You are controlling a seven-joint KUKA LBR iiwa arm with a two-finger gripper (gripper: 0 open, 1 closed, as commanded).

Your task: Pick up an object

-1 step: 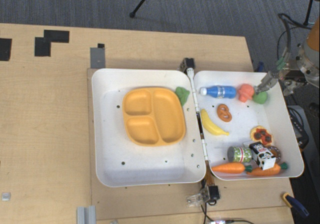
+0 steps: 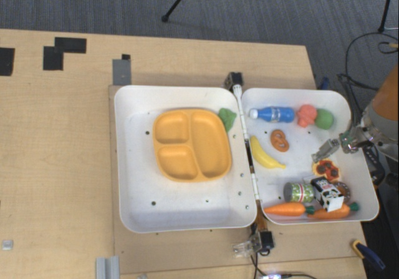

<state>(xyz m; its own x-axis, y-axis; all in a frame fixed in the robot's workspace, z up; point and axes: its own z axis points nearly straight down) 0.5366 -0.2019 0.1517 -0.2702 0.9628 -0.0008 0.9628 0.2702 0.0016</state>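
In the left bin (image 2: 134, 209), a glossy three-compartment orange tray (image 2: 190, 145).

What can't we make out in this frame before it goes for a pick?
- Gripper, camera view: too small and blurred to read its finger state.
- Arm: cut off by the right edge.
- Green item: partly hidden behind the yellow tray.
- Black-and-white toy: too small to identify; clutter overlaps it.

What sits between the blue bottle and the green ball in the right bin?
In the camera view, a pink-red ball lies between the blue bottle and green ball.
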